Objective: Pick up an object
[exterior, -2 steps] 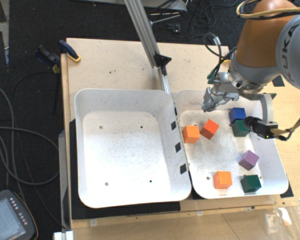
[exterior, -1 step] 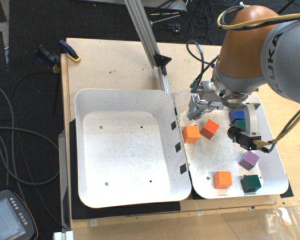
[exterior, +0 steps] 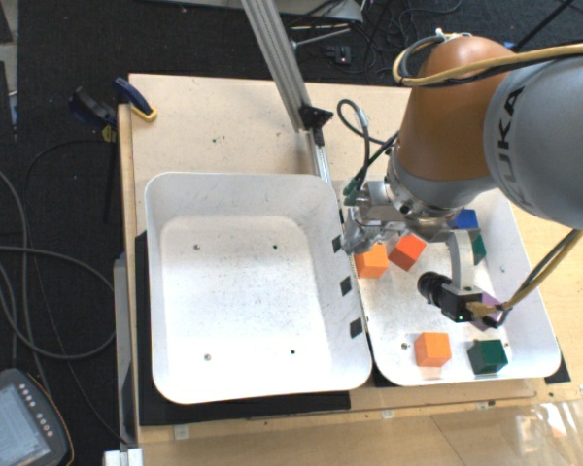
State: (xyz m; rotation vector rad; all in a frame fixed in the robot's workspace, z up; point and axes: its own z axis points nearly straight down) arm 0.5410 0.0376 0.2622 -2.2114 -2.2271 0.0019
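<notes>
In the right white plastic bin [exterior: 525, 328], at its 11 o'clock corner, the tool [exterior: 374, 229] hangs low over two small orange blocks [exterior: 371, 260], nothing looks lifted yet, and I cannot tell its grip.

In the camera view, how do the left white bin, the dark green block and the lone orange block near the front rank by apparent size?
1. Left white bin, by far the largest.
2 and 3. Lone orange block and dark green block: they look about alike, so I do not rank them.
</notes>
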